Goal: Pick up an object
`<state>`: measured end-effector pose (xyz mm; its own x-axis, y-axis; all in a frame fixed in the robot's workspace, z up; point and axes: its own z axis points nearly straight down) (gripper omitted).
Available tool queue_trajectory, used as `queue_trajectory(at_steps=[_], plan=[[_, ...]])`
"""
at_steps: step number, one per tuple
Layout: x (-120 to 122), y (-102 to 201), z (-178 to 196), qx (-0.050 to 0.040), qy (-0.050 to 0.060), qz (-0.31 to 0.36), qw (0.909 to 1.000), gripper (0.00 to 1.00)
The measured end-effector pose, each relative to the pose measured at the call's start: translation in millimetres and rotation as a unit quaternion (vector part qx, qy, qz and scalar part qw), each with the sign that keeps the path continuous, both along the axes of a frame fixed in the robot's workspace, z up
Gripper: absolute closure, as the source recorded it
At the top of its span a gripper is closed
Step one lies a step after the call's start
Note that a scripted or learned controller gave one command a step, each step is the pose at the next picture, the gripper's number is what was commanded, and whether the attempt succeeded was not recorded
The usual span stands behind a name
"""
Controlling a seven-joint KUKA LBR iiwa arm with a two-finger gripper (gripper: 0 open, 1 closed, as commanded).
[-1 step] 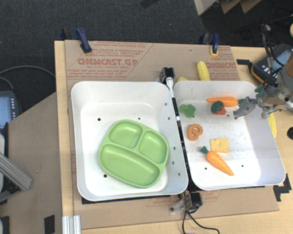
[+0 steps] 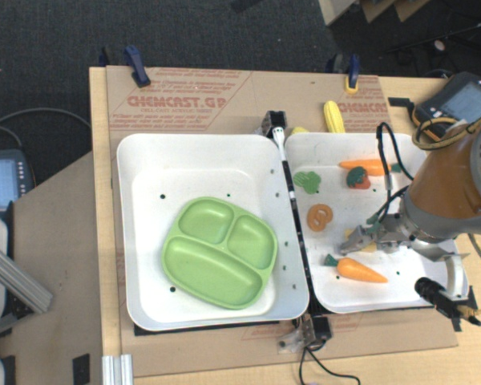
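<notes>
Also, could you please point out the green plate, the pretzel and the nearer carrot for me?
green plate (image 2: 219, 252), camera view, on the ridge between its compartments.
pretzel (image 2: 320, 216), camera view, on its middle.
nearer carrot (image 2: 361, 271), camera view, on its orange body.
</notes>
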<state>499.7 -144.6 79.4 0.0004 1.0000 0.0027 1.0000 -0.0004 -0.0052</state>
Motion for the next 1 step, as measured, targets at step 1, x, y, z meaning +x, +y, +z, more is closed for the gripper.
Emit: queue_trajectory(at_steps=[1], plan=[[75.1,-16.6,6.0,-0.0029,-0.006,0.002,1.0000,0.00]])
